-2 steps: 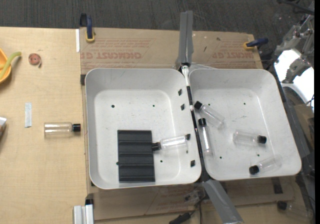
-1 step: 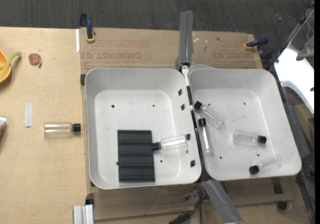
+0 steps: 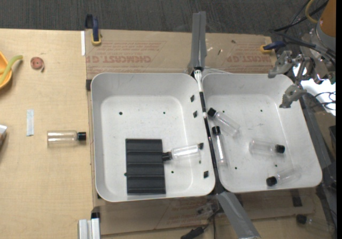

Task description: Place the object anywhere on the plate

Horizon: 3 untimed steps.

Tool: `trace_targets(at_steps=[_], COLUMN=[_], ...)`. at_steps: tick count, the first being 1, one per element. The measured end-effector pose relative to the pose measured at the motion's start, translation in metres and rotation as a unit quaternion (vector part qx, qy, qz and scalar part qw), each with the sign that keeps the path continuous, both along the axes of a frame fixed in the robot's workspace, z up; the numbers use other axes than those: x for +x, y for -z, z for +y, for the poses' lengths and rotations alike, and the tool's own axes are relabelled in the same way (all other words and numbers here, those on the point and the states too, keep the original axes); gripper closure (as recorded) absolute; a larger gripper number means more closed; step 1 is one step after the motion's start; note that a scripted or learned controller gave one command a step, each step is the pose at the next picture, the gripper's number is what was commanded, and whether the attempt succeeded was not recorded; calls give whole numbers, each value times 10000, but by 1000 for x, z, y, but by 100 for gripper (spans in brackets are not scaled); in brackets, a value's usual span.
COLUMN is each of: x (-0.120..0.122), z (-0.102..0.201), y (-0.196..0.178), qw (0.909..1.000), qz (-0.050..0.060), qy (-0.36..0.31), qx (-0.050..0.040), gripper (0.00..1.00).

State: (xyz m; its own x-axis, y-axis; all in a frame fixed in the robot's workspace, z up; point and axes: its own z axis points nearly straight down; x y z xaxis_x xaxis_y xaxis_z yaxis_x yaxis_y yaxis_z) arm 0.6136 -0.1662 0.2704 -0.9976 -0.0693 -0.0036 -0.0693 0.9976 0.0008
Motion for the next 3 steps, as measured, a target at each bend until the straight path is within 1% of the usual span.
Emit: trace_targets(at_steps=[1,2,3], x=[34,47,-26], z=[-52,-55,-56], y=[33,-7,-117], qw=[9991,9944,9908], qz=[-8,-18,-7], qy=[-414,-1061,-1352], qx=[-8,-11,-9], gripper=[0,0,0])
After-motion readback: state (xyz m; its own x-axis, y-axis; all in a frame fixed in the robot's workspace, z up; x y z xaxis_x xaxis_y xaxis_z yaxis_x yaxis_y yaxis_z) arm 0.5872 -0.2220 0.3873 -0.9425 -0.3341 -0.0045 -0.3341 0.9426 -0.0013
